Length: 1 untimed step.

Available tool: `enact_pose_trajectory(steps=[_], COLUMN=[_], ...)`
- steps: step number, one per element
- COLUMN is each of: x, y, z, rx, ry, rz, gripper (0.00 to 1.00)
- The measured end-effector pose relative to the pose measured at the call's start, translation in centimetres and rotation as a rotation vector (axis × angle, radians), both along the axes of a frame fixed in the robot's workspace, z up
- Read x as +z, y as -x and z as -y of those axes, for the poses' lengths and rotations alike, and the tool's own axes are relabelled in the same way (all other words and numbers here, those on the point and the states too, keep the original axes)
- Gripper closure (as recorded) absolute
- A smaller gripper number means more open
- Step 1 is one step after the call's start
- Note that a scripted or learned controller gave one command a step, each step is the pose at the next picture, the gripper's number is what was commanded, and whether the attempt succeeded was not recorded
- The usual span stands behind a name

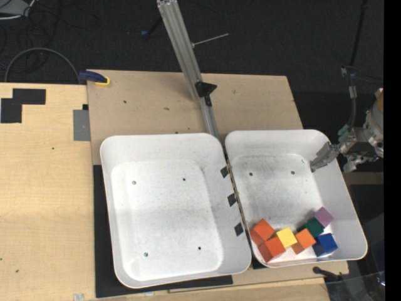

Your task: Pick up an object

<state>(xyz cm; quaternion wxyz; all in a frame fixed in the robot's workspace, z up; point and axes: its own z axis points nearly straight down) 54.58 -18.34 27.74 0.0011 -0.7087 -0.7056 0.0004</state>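
Wooden bench (156, 105) on a dark floor, bearing two white bins; metal post (185, 55) rising behind the right bin (282, 168); blocks (291, 237) clustered in that bin's near corner; gripper (332, 152) over the bin's far right rim, well apart from the blocks; finger spread cannot be told.

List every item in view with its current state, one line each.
gripper: at the right bin's upper right rim, above the bin, nothing seen held.
left bin: flat on the bench.
right bin: flat on the bench, blocks bunched in its near corner.
orange blocks: resting in the bin.
yellow block: resting between orange blocks.
blue block: against the near right wall.
purple block: resting, untouched.
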Motion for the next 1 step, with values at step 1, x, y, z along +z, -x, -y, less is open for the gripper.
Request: enact_pose_trajectory(steps=[1], x=[0.95], y=[0.0], z=[0.06], rx=[0.0], ry=[-0.001], rz=[-0.001], gripper=[1.0])
